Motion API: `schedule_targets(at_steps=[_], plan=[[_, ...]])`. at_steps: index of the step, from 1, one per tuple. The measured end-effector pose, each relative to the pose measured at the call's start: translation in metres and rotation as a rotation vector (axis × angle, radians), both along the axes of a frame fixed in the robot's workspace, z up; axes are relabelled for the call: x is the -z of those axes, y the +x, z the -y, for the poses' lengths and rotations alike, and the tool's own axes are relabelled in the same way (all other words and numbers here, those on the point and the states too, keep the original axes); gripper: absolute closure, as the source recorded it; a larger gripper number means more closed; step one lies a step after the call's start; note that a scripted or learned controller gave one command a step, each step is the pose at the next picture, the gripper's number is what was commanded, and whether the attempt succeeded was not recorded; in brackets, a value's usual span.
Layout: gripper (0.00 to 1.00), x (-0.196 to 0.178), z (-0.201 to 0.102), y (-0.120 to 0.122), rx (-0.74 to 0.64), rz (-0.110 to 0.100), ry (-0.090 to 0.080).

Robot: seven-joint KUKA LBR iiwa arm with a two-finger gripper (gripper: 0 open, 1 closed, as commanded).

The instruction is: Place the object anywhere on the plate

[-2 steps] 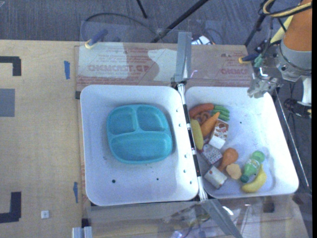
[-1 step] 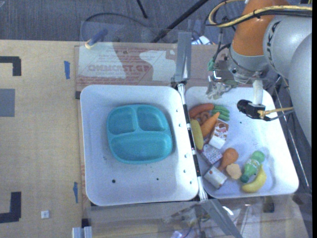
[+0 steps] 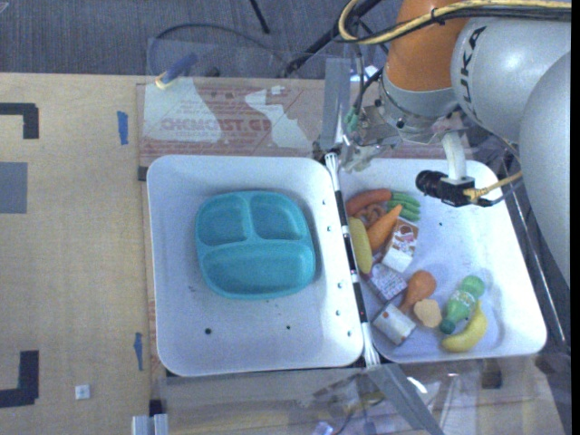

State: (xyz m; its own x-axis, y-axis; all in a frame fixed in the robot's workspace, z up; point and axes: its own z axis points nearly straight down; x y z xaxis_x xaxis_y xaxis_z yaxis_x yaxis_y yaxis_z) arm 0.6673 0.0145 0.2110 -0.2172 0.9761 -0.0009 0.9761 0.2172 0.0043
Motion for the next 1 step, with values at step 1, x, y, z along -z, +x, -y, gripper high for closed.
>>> schedule_targets(at_steps=[1], plan=[[1.00, -0.0110, -0.0528, -0.0001, -0.106, 0.001, 0.000]])
